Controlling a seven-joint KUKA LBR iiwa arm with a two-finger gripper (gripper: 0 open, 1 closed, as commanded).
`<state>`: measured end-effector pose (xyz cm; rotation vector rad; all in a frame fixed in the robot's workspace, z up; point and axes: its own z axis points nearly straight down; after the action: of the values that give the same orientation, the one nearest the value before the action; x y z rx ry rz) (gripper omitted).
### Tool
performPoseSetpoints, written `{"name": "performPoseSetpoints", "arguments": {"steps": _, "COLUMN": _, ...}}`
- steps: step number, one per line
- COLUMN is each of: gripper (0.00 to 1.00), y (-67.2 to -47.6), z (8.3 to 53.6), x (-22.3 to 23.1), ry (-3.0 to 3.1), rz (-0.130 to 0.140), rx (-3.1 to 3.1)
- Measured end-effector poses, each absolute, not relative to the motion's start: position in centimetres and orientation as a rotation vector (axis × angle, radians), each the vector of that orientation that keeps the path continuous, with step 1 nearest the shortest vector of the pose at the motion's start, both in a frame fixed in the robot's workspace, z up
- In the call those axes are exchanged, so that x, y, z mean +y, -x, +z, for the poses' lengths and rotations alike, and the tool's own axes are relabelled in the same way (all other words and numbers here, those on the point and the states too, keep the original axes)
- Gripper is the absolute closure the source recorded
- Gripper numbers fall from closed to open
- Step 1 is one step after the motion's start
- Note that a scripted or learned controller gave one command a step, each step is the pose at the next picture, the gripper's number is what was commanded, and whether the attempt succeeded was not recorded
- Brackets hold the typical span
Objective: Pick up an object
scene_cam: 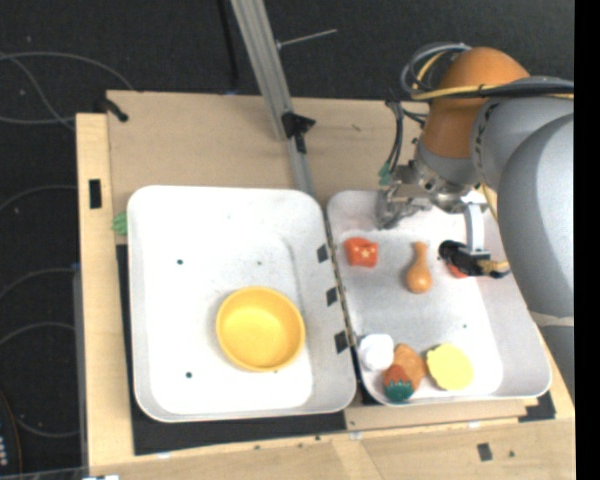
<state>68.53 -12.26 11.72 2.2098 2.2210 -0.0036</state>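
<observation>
Red block (360, 253) sits just below gripper (390, 211), fingers indistinct.

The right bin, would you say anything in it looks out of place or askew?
Nothing stands out. The right bin holds small toys lying loose: a red block, a tan gourd-like piece, and a white, orange and yellow cluster along its near edge. The yellow bowl sits upright in the left bin.

- We see a bulky, smooth grey arm casing (540, 203) with rounded contours.
- We note a glossy orange band (470, 93) above its wrist.
- Thin dark cables (420, 68) loop beside it.
- A metallic grey gripper (392, 208) ends the arm.
</observation>
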Motion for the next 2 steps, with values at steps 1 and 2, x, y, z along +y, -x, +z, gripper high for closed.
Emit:
{"name": "performPoseSetpoints", "arguments": {"steps": 1, "gripper": 1.0, "y": -68.0, "z": 16.7, "x": -12.9, "ry": -2.218, "rz": 0.007, "rx": 2.22}}
{"name": "performPoseSetpoints", "arguments": {"steps": 2, "gripper": 1.0, "y": -68.4, "z": 21.2, "x": -12.6, "ry": -2.215, "rz": 0.008, "rx": 2.222}}
